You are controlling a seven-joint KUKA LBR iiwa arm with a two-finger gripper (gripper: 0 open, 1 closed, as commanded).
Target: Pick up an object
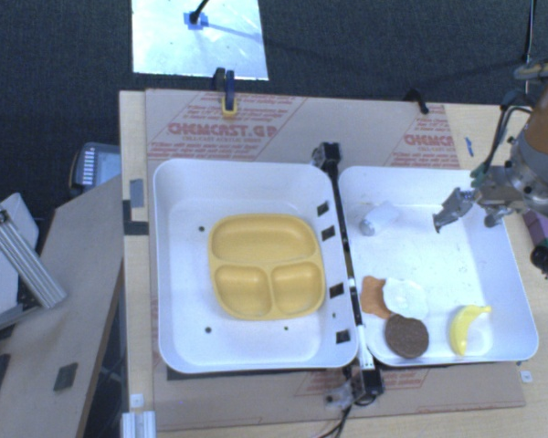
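Gleaming metal gripper (449, 210) w/ curved banana (467, 328)

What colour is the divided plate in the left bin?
Pale yellow; the divided plate shows clearly in the camera view.

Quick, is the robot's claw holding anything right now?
Gripper: over the right bin, nothing seen between its fingers; open or shut cannot be told.

Bench (132, 245) is light wood, topped with a clear sheet (283, 121) printed in red. Two white bins sit on the sheet side by side, touching along the middle: left bin (178, 272), right bin (507, 281). Yellow clamp (228, 94) grips the sheet's far edge, black clamp (365, 386) at the near edge
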